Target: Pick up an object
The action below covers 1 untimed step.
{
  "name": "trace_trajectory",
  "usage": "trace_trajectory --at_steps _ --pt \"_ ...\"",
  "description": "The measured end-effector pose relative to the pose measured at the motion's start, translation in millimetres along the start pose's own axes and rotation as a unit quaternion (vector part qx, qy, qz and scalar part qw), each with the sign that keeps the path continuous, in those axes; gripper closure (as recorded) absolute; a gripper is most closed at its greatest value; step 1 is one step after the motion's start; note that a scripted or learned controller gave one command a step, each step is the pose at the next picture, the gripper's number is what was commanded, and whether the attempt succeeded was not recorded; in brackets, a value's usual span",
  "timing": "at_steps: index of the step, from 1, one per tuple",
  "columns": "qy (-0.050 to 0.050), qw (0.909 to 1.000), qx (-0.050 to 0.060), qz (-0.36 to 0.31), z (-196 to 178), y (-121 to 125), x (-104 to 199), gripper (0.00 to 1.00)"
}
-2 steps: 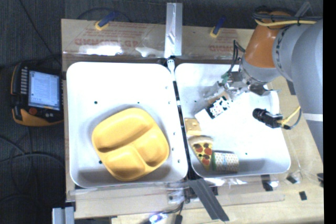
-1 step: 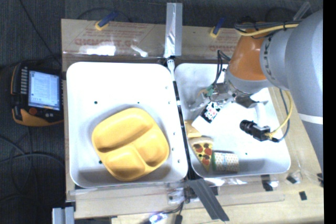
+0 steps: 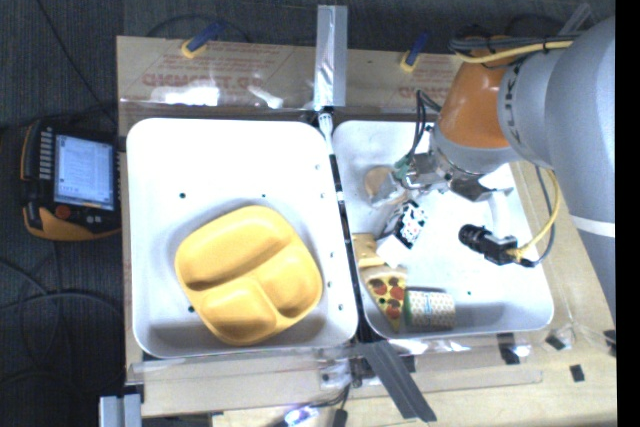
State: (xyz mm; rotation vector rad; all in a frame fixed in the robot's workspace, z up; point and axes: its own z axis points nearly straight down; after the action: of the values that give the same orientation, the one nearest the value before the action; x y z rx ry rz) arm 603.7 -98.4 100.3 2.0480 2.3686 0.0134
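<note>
My gripper (image 3: 412, 177) reaches down into the upper middle of the right bin (image 3: 520, 300), under the grey arm with its orange band (image 3: 478, 111). A tan rounded object (image 3: 377, 181) lies just left of the gripper, close to the bin's left wall. Right below the gripper is a small black-and-white object (image 3: 410, 224); whether the gripper touches it I cannot tell. Near the front left of this bin lie a toy pizza slice (image 3: 385, 291), a small can on its side (image 3: 431, 308) and a yellowish piece (image 3: 365, 249).
The left bin (image 3: 160, 155) holds a yellow divided plate (image 3: 248, 271). A black plug on a yellow cable (image 3: 487, 242) hangs from the arm over the right bin. A handheld pendant (image 3: 72, 177) lies left of the bench. The divider (image 3: 338, 205) separates the bins.
</note>
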Motion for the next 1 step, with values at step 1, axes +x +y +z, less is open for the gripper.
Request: trace_trajectory --at_steps 1 --pt "0.000 0.9995 0.007 0.031 -82.8 72.0 37.4 1.00"
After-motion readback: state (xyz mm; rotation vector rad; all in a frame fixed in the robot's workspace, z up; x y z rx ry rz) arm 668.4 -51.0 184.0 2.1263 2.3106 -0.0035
